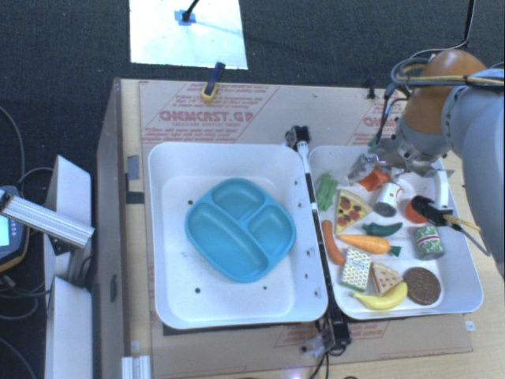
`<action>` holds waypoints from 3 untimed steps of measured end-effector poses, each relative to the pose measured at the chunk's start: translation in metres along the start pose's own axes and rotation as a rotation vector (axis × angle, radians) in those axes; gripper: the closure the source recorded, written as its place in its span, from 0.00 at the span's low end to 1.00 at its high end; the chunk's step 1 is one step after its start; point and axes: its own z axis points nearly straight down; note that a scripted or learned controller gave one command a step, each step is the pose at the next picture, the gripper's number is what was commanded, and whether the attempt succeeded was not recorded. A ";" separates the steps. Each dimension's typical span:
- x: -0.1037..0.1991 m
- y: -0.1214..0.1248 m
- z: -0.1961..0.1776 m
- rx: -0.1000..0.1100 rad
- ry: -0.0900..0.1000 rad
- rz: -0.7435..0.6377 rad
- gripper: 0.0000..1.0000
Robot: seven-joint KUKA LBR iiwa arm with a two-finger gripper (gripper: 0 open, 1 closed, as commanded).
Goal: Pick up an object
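Toy food is lying all over the right bin. An orange toy piece is sitting near the bin's 12 o'clock side, and the gripper is hanging right over it, touching or almost touching it. I cannot tell if its fingers are apart or together. At 6 o'clock from there a pizza slice is lying beside a green pod. A carrot is resting in the middle. A banana and a brown cookie are lying at the bin's 6 o'clock edge. A blue plate is sitting in the left bin.
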 end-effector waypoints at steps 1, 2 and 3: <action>-0.030 -0.001 0.000 0.000 -0.001 0.003 0.00; -0.030 0.000 -0.010 -0.001 -0.002 0.001 1.00; 0.061 -0.051 -0.093 0.001 0.001 0.000 1.00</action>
